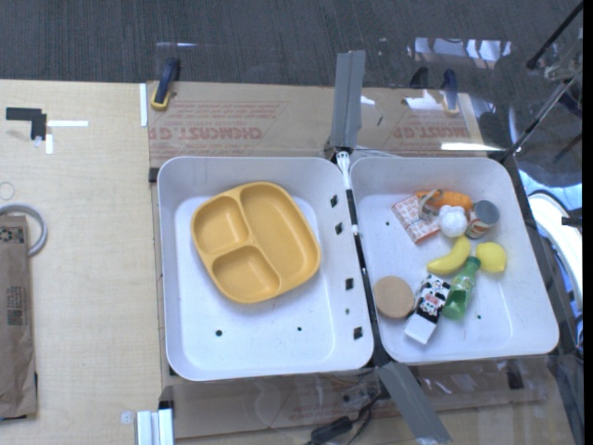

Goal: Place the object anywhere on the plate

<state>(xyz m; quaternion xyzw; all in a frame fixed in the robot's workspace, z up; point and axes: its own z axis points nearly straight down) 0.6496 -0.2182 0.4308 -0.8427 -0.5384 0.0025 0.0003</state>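
Left bin [185,341]: yellow divided plate [256,240] sits toward 11 o'clock; bare floor from 3 through 6 to 8 o'clock, open from above. Right bin [519,336]: items clustered centre to 2 o'clock, touching or just beside each other: snack packet [413,217], white ball [452,221], banana [448,256], lemon [491,257], green bottle [460,288], cow-print carton [427,307], tan disc [394,297]. Free floor along 5 to 6 o'clock wall and at 11 o'clock corner.

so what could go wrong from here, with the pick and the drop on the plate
1. The objects in the right bin sit crowded: the banana, green bottle and milk carton touch or nearly touch, so a grasp may catch two or nudge neighbours.
2. The white ball and yellow lemon look round and could roll away.
3. The yellow plate has raised dividers; an object dropped on a ridge might tip.
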